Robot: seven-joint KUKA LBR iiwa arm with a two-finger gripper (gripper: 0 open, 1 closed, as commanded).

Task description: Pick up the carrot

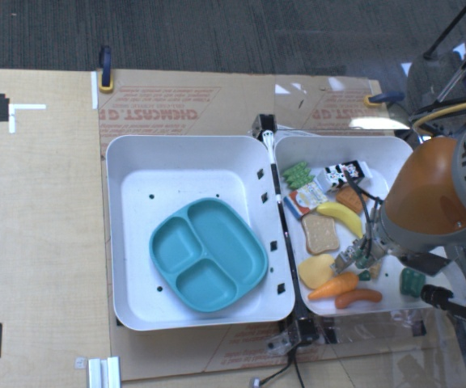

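1. Orange carrot (333, 286) is sitting in the right-hand bin (395, 148), down near the front edge, lying flat on the bin floor.
2. Its long axis runs mostly left-right in the camera view, tilted a bit: the fatter end points up and right toward the arm, the thin end points left toward the divider between the bins.
3. Right below it is a reddish sausage-looking thing (358, 298), lying almost parallel and just beside it. Above-left there's a pale yellow lump, maybe a potato or lemon (315, 270), touching or nearly touching the carrot.
4. Gripper (356, 255) is hanging just above and to the right of the carrot's fat end, very close. I honestly cannot tell whether it's spread or closed from this angle, too much clutter and blur there, and nothing is visibly held in it.
5. So my read: the carrot lies down-left of the tool, a short hop away. The grab would work best across the carrot's short width, so lined up crosswise to that left-right axis.
6. Risk I'd guess at: the sausage is snug alongside, so it could get pinched or nudged too.
7. Other stuff: slice of bread (322, 234), banana (340, 216), and a teal divided plate (208, 254) in the left bin (136, 156).
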